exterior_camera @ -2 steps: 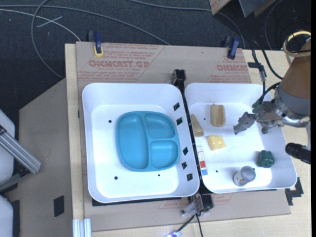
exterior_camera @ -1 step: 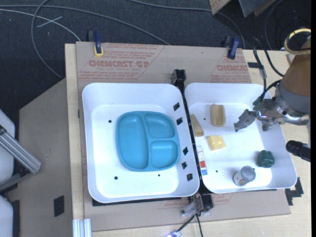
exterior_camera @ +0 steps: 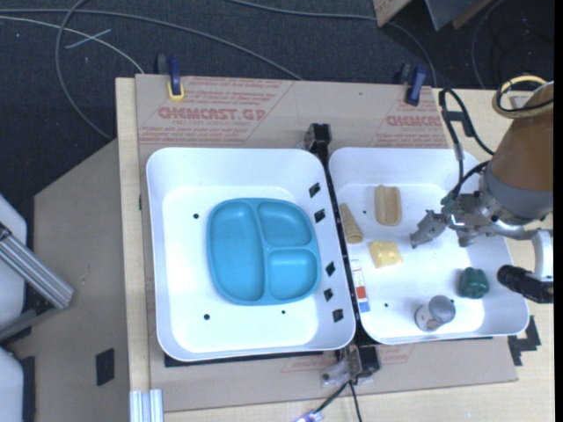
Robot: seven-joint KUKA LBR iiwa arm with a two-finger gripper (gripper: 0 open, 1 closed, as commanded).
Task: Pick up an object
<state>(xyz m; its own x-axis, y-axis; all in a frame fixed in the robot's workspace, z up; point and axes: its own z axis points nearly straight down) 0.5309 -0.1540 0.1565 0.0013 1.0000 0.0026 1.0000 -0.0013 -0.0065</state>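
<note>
Silver can (exterior_camera: 435,313): below fingers | fingers (exterior_camera: 428,231): spread, empty, hovering | yellow block (exterior_camera: 384,253): just left-below; centre over it before descending.

Red "CHEMCAST GP" print, on the brown protective sheet (exterior_camera: 220,104) beneath the bins.

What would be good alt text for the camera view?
A robot arm reaches from the right, its gripper over the right white bin, which holds small items including a yellow block and a green object. The left bin holds a blue divided plate.
</note>
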